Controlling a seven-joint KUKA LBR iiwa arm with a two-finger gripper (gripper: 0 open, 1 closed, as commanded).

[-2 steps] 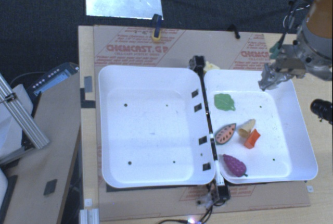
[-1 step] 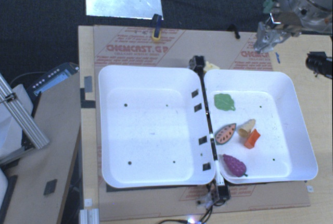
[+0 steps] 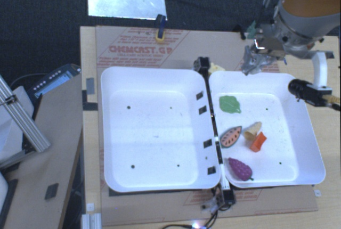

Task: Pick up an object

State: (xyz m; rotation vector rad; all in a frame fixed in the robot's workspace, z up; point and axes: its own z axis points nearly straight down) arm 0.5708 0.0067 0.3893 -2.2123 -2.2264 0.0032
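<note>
**Arm poised over the far rim of the right bin, objects lying loose below**

The left bin (image 3: 154, 132) sits on the tabletop (image 3: 90, 116), its white floor marked by a few dark specks. A black hinged strip (image 3: 210, 127) runs between it and the right bin (image 3: 303, 132), with the two bins touching along that seam.

In the right bin, nearest the seam, a flat green leaf-shaped piece (image 3: 229, 104) lies toward the far side. Nearer the camera, a watermelon slice toy (image 3: 230, 137) rests just beside the seam, and a purple bunch of grapes (image 3: 240, 169) lies by the near rim. Just right of the slice, a tan piece (image 3: 252, 129) touches an orange piece (image 3: 258, 141). All five lie on the bin floor, apart from the arm.

The hand (image 3: 252, 66) hangs over the far rim of the right bin, above and well apart from the green piece. It carries nothing, but whether its fingers stand wide or narrow I cannot tell: they blur together against the cardboard sheet (image 3: 144, 44) behind.
</note>
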